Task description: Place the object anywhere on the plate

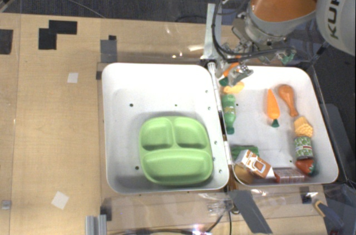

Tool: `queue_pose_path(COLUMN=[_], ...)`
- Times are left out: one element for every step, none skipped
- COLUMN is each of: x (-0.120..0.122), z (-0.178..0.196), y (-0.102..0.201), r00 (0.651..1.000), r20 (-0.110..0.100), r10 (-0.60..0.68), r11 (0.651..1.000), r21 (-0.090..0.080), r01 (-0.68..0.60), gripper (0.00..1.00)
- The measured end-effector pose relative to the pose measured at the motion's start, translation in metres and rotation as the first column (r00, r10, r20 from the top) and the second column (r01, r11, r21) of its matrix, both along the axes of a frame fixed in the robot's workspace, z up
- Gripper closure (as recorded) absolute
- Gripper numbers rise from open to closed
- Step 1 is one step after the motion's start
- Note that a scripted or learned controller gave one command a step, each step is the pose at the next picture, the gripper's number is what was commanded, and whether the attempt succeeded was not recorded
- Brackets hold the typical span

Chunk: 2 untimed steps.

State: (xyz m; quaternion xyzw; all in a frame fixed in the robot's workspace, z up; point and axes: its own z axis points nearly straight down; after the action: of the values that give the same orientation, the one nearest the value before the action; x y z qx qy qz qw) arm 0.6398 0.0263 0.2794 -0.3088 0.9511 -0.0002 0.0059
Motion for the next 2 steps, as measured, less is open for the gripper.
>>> queue_pose_path(x=[-0.05, -0.143], z=[-0.062, 0.04], y=[-0.014, -0.069], r00=[0.986, 0.874], r20=[-0.005, 0.002], r10=[0.167, 0.486], r11=[0.986, 0.874], r21=[-0.002, -0.012], r01=[-0.167, -0.486], gripper=[1.0, 1.0])
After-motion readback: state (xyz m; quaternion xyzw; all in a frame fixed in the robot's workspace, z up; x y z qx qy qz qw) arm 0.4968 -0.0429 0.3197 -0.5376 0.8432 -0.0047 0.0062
